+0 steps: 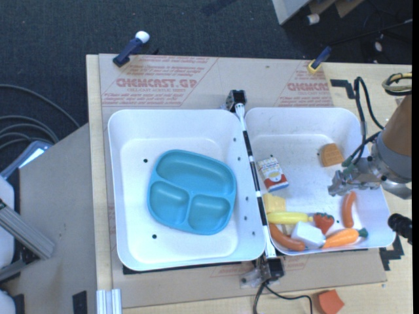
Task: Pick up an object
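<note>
My gripper (345,179) reaches into the right bin (298,120) from the right edge, low over the floor near its right wall. Just below it lies a small red sausage (349,209), standing on end in the view and apart from the gripper tip. A tan bread piece (331,154) sits up and to the left of the gripper. A small red and white carton (272,174) lies near the bin's left wall. At the bin's front lie a yellow banana (286,217), a strawberry (323,222), a carrot (342,238), a white block (308,233) and a hot dog (285,239).
The left bin (124,175) holds a blue sectioned plate (191,191). A black divider clip (236,99) sits where the bins meet at the back. Black cables (364,103) trail along the right bin's far right corner. An orange block (329,301) lies on the bench front.
</note>
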Tool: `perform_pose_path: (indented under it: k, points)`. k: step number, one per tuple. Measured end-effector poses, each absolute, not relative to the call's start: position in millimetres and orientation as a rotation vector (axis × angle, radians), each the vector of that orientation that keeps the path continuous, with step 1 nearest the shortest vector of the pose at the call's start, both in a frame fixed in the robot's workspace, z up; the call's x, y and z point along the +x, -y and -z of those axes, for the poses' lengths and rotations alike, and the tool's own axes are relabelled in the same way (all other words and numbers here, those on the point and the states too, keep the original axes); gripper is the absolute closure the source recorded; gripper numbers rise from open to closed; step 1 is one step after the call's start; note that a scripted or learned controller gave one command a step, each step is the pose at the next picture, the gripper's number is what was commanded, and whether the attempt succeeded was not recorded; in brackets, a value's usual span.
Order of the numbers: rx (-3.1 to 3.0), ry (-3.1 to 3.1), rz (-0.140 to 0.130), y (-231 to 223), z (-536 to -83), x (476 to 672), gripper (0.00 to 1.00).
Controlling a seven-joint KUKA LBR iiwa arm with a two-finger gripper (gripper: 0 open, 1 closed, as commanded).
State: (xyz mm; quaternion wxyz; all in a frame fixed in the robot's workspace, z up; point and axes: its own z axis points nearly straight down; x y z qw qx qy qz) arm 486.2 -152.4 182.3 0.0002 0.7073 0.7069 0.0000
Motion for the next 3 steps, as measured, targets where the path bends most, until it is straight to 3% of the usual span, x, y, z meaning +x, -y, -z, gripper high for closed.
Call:
perform_pose_path:
  k: [1,2,3]
  points:
    - [2.222,-2.221,0.0,152,-182,486.1,0.0]
    - [2.223,-2.221,0.0,195,-84,479.0,0.0]
    - [2.221,-2.223,0.0,127,-84,534.1,0.0]
